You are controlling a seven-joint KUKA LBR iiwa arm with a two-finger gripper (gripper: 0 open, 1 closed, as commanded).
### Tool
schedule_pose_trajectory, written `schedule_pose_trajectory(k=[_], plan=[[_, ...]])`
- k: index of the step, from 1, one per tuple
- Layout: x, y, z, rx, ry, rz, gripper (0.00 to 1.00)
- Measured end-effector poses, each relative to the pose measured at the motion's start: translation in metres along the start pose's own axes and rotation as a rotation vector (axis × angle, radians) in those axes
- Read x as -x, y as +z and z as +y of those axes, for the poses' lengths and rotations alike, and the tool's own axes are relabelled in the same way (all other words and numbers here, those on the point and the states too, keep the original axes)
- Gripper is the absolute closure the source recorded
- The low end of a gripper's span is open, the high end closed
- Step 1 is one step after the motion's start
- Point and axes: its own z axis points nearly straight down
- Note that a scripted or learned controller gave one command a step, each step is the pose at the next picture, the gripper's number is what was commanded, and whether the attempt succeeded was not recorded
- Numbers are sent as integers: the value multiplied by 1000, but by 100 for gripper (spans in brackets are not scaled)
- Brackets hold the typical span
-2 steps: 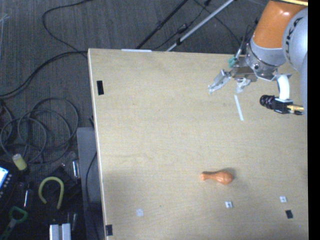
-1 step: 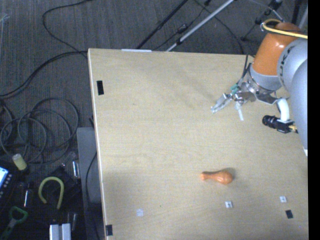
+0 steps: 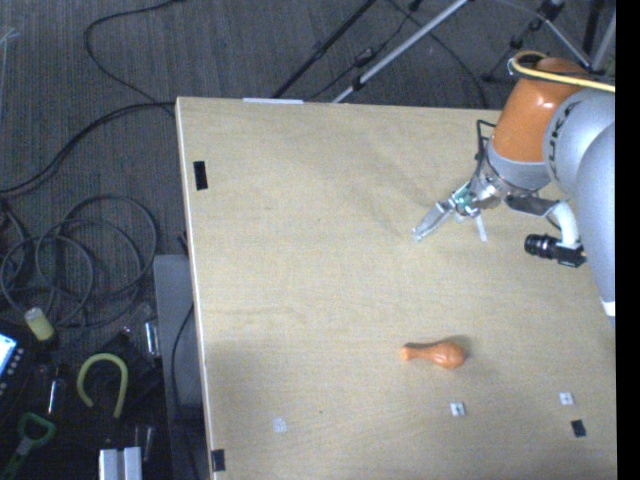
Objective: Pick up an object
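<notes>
Orange object (image 3: 436, 354), one, end effector (image 3: 452, 219), one

The gripper (image 3: 452, 222) hovers over the bench (image 3: 300, 268) (fingers spread), well apart from the orange object (image 3: 437, 354).

I see black cables (image 3: 75, 243) coiled on grey carpet (image 3: 90, 48), green hook (image 3: 103, 378), tripod legs (image 3: 420, 23), small black markers (image 3: 200, 175) on my tan board (image 3: 300, 268)

Grey arm (image 3: 590, 183), orange band (image 3: 527, 118), slim pale fingers (image 3: 432, 222)
</notes>
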Motion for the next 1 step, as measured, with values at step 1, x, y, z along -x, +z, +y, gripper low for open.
schedule_pose_trajectory(k=[1], plan=[[-1,-10,1,3,0,0,100]])
